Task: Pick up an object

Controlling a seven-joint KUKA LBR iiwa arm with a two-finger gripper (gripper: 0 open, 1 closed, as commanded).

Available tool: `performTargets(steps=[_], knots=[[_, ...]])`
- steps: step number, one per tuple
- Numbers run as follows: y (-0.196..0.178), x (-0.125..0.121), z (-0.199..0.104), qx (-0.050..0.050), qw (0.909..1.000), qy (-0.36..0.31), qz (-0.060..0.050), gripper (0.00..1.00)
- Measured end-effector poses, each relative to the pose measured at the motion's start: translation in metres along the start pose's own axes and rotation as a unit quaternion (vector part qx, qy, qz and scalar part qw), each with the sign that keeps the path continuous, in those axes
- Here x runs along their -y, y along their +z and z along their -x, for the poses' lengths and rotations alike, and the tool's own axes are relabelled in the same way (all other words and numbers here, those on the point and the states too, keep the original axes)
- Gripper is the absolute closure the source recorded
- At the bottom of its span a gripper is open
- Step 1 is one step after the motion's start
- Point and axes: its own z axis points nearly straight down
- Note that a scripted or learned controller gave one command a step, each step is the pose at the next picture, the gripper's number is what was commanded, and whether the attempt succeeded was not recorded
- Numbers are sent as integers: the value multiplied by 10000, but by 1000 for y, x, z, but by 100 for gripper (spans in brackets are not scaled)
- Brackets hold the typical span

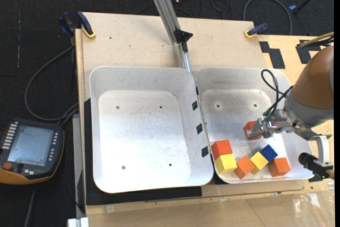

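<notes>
Orange showed between the jaws (258,130) when I looked: they were clenched on a small orange-red block (250,129), held above the floor of the right bin (234,97), toward its right side. I could not tell how far the block was off the bin floor. The grey arm (313,94) reached in from the right, its wrist over the bin's right rim.

Near the front edge of the same bin I counted the other blocks, lying in a loose row: an orange cube (221,147) touching a yellow cube (226,162) just in front of it, then a second orange block (245,166), a yellow block (259,160), a blue block (269,153) and an orange block (279,166) farthest right.

Beside it, the left bin (141,125) sat on the pale counter (133,40). A teach pendant (31,149) lay on the floor to the left.
</notes>
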Motion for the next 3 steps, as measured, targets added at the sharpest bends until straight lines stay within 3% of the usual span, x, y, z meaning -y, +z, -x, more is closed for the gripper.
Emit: performTargets(steps=[1,2,3], knots=[[-109,-59,-65,7,10000,-8,36,100],[-105,-55,-62,12,10000,23,-17,0],[41,-80,-54,23,10000,52,-36,0]])
